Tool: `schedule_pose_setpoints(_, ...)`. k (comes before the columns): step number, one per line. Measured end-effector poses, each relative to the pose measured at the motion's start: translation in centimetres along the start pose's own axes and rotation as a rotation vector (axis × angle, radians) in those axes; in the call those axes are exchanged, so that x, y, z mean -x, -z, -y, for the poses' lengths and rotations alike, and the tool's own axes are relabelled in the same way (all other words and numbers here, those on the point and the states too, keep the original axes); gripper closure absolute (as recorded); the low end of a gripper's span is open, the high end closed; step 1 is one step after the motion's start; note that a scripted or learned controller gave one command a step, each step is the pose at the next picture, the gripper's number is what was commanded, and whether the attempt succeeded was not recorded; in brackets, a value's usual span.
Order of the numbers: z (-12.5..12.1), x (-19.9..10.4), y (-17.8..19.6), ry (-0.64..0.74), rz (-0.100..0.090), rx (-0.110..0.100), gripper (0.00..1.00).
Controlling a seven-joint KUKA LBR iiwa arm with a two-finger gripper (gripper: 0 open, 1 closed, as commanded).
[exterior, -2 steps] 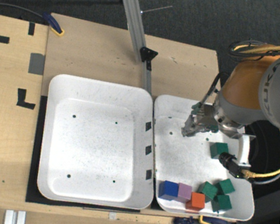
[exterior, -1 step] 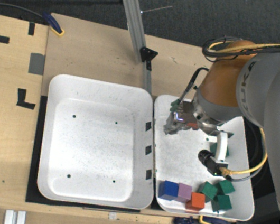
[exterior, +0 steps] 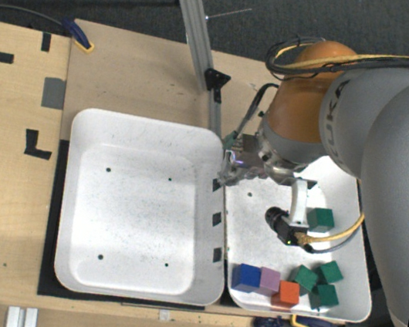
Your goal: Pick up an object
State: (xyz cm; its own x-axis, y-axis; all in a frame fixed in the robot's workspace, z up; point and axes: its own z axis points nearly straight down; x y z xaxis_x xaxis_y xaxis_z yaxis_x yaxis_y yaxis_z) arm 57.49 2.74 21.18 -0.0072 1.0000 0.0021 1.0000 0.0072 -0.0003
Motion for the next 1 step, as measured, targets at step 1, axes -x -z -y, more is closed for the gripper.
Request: schedule_pose_setpoints(1,-0.26,-4.74,1.19,-0.001,0.000,0.000,1.00)
